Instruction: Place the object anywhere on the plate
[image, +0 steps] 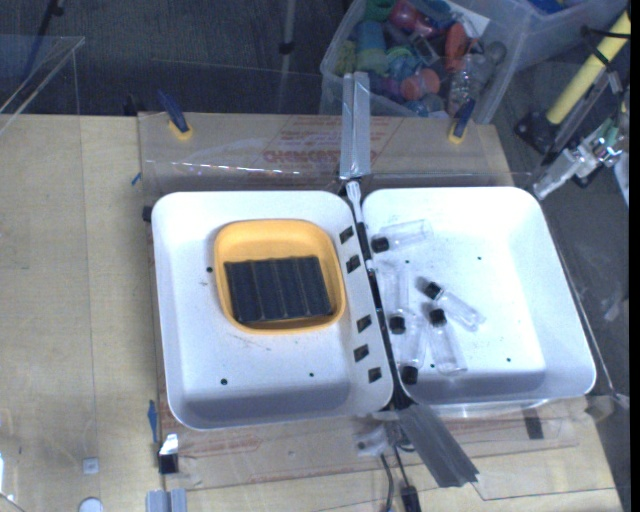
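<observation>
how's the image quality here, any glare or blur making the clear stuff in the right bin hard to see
Camera view: soft, slightly blurred overall; even lighting, faint shadows. The clear plastic vials with black caps nearly wash out against the bright right white bin, only their caps distinct. The orange-yellow square plate with its dark ribbed insert reads clearly.

Slender pale-grey metal end effector (553, 180)

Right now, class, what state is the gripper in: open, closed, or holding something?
Gripper: cannot be told; it sits off the right bin's far right corner.
</observation>
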